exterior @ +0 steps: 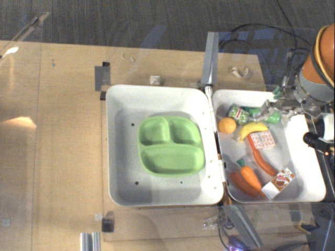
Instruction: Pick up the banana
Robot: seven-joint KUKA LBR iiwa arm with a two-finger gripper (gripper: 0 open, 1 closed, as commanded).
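The yellow banana lies in the right bin, near its far middle, curved between an orange and a red-and-white packet. My gripper hangs over the far right part of that bin, a little up and to the right of the banana and apart from it. The orange band of the arm shows above it at the right edge. Nothing is seen held by the gripper.
Also in the right bin are a green packet, a sausage, a carrot and a small carton. The left bin holds a green divided plate. Cables run behind the right bin.
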